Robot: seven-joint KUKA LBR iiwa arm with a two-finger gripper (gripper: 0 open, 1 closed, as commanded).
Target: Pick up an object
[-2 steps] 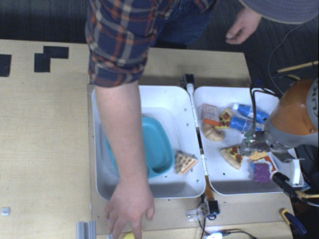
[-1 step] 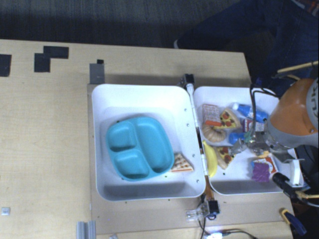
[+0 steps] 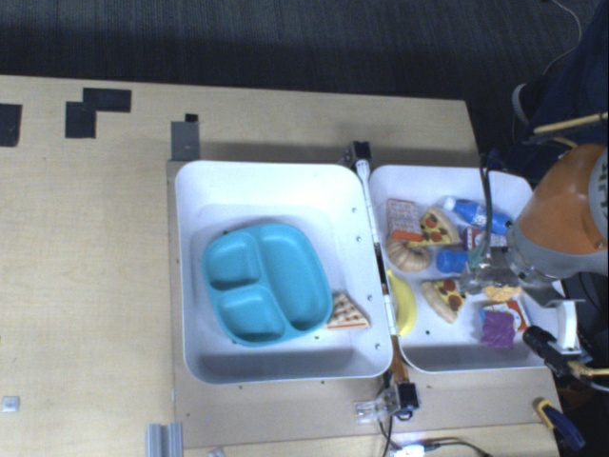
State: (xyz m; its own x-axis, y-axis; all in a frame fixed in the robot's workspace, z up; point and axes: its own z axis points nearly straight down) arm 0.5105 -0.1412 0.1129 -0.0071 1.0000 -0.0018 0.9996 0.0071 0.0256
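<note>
Two shallow white plastic bins are sitting side by side on a pale wooden bench. The left bin is holding a turquoise three-compartment plastic tray, and a small toy pizza slice is lying just beside the tray at its four o'clock corner. The right bin is carrying a clutter of toys: a yellow toy banana is lying along its nine o'clock wall, a second pizza wedge is resting near the twelve o'clock end, a blue plastic bottle is lying at about one o'clock, a third pizza slice is sitting near the middle, and a purple crinkled piece is lying at about five o'clock. The grey arm with its orange band is reaching in from three o'clock, and its two-finger gripper is hanging low over the clutter near the bin's centre, between the third slice and the purple piece. Whether its fingers are apart or together, I cannot tell, nor whether anything is between them.
</note>
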